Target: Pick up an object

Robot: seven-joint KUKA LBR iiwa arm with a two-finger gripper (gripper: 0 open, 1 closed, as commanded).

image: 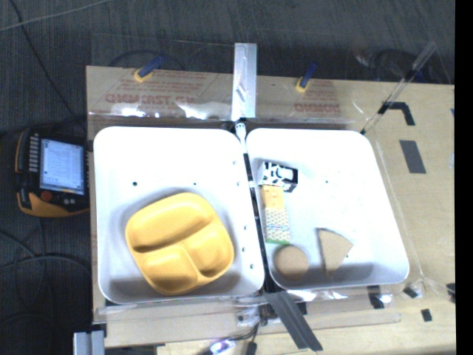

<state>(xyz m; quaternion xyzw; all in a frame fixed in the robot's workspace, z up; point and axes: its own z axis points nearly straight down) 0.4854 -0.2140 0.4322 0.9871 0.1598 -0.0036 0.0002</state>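
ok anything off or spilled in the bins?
Nothing stands out. The yellow divided tray sits flat in the left bin; in the right bin, the narrow box, round disc and wedge piece lie apart, none spilled.

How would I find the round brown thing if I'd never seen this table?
Look at the right bin of the two white ones. Go to its near edge, on the side next to the left bin: the round brown disc lies there, just below the long patterned packet. The wedge-shaped brown piece beside it has corners, but the disc is a full circle.
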